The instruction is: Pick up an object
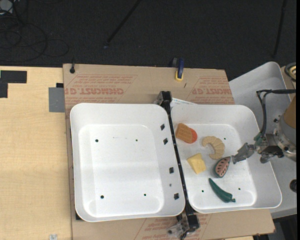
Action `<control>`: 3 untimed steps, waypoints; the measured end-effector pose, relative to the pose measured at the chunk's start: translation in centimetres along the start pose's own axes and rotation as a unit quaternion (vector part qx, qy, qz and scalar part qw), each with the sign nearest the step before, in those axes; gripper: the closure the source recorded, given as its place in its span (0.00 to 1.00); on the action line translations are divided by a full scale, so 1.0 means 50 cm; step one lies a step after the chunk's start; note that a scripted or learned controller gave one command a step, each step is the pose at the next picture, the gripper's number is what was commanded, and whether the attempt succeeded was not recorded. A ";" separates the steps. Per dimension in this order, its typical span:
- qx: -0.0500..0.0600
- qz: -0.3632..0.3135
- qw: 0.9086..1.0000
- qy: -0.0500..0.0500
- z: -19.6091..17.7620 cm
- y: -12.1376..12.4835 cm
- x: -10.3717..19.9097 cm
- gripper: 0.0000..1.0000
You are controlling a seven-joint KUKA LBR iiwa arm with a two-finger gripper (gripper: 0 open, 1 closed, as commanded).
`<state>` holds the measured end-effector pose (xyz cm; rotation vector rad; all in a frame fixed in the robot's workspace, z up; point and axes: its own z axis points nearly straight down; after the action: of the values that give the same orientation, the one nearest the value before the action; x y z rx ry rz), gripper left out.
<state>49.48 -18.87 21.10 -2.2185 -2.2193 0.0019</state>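
The right bin (262, 196) holds several toy foods. An orange-red piece (186, 133) lies near the divider, with a tan croissant (214, 145) to its right. Below them sit a yellow cheese wedge (196, 163) and a watermelon slice (221, 167). A green pepper (221, 190) lies near the bin's front. My gripper (242, 154) reaches in over the right side of this bin, its tip just right of and slightly above the watermelon slice. I see nothing held in it.
The left bin (80, 159) stands beside the right one, with a black divider clamp (171, 149) between them. Both rest on a cardboard sheet (140, 84). A blue-and-yellow clamp (179, 69) sits at its back edge. Cables hang by the arm at the right.
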 end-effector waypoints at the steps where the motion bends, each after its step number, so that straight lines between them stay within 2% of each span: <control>1: -0.001 0.000 1.000 0.001 0.256 -0.037 0.046 0.00; 2: -0.001 0.003 1.000 0.000 0.226 -0.037 0.038 1.00; 3: -0.008 0.000 1.000 -0.003 -0.145 -0.036 0.007 1.00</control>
<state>47.72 -18.56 28.35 -2.2295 -2.2305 -0.0085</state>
